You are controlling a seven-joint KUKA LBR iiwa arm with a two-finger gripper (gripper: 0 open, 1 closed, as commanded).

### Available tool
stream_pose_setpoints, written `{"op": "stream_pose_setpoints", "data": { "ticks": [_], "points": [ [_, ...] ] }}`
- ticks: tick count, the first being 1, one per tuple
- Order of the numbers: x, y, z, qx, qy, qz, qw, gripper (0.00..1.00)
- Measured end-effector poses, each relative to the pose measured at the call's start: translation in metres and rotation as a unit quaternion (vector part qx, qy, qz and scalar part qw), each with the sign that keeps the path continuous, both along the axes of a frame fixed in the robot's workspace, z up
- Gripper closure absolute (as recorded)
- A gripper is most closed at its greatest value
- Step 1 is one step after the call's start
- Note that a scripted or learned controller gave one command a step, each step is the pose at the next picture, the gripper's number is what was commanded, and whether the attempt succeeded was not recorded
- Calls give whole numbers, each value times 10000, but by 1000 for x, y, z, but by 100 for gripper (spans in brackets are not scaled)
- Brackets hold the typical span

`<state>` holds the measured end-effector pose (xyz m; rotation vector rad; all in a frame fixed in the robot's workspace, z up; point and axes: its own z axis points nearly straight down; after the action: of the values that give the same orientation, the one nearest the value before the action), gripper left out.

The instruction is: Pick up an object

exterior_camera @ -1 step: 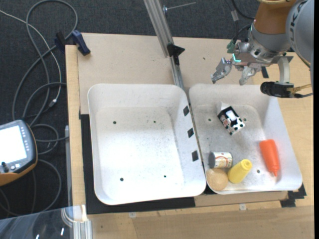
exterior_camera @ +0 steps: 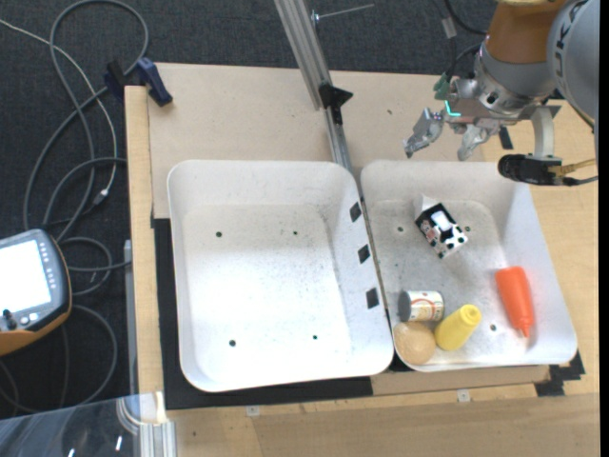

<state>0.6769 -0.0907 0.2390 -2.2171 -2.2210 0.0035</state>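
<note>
My gripper hangs over the back edge of the right bin, its two fingers spread open with nothing between them. In that bin lie a black and white box near the middle, an orange carrot-shaped piece at the right, a yellow bottle, a small can on its side, and a tan round piece in the front left corner. The gripper is well behind and above the black and white box.
The left bin lies beside the right one, with black clips along the shared wall. A slanted metal rail crosses the back of the bench. A blue clamp sits at the bench's back left corner. Cables and a handheld pendant lie on the floor at left.
</note>
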Motion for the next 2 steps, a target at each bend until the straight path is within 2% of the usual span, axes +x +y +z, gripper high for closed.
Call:
{"op": "stream_pose_setpoints", "data": {
  "ticks": [2],
  "points": [
    [-4, -5, -87, 2, 20, -13, 10000, 0]
  ]
}}
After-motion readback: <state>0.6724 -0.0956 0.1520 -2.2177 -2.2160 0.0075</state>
